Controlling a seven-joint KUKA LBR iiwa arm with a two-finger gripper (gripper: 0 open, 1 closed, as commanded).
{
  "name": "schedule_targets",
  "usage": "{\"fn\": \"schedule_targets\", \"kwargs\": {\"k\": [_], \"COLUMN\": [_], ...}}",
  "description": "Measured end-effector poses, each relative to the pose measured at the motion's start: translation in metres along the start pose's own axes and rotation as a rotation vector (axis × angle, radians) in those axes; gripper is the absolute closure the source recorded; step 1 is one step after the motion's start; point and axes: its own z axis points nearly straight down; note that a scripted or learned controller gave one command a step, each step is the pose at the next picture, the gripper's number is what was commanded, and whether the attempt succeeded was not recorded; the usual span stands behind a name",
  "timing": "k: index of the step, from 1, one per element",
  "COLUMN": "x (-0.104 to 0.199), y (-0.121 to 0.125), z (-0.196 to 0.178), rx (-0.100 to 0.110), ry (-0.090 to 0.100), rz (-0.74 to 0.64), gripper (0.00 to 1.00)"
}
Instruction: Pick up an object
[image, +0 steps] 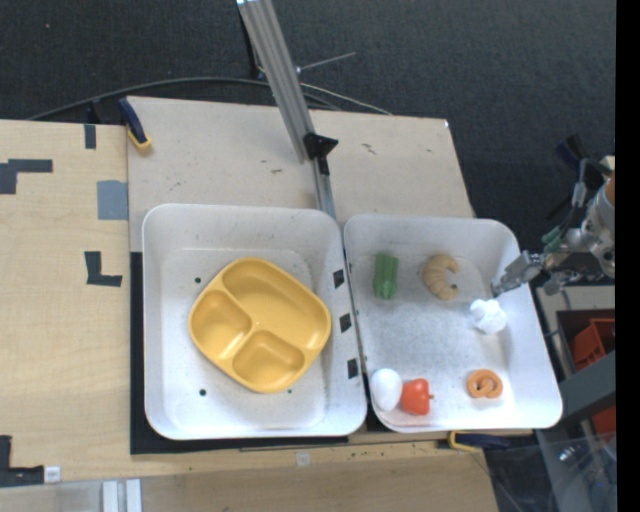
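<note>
Nearest the table's front edge, in the right bin (520, 300), lie a white egg shape (385, 387) touching a red pepper (416, 396), and toward the front right corner an orange ring (484, 384). All look light, hard and smooth, likely to slip. Farther back, by the bin's right wall, a crumpled white piece (489, 316) sits just beside my hand (520, 268); it seems soft, easiest pinched across its middle. Beyond lie a tan croissant (440, 276) and a green block (385, 276). Whether my hand is apart or together, I cannot tell.
</note>
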Motion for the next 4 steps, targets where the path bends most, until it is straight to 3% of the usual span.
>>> {"fn": "schedule_targets", "kwargs": {"k": [1,4], "x": [0.0,0.0], "y": [0.0,0.008], "z": [0.0,0.164], "rx": [0.0,0.006], "ry": [0.0,0.001], "rz": [0.0,0.001], "gripper": [0.0,0.0]}}
